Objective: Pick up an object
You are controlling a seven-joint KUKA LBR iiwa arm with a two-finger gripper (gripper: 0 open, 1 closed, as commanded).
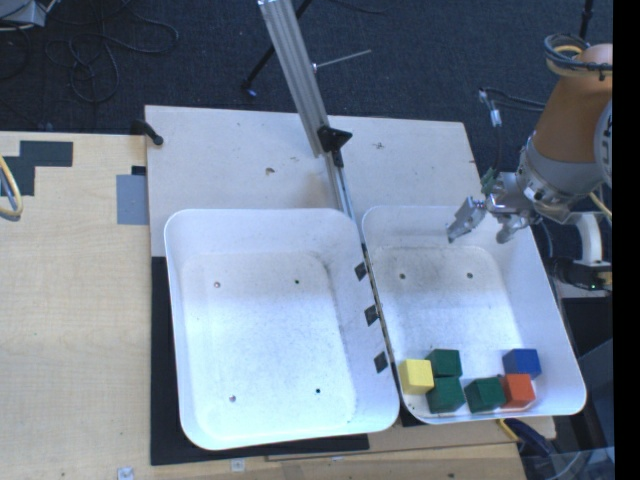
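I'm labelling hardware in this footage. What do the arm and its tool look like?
The arm has an orange band above a grey wrist section. The tool at its end is small, metallic grey, with two thin fingers. A thin cable loops near the arm's top.

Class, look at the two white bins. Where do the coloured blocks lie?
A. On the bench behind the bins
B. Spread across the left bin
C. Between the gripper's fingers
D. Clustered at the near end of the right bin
D. The yellow block, green blocks, blue block and orange block sit together at the near end of the right bin, far from the gripper at its far end.
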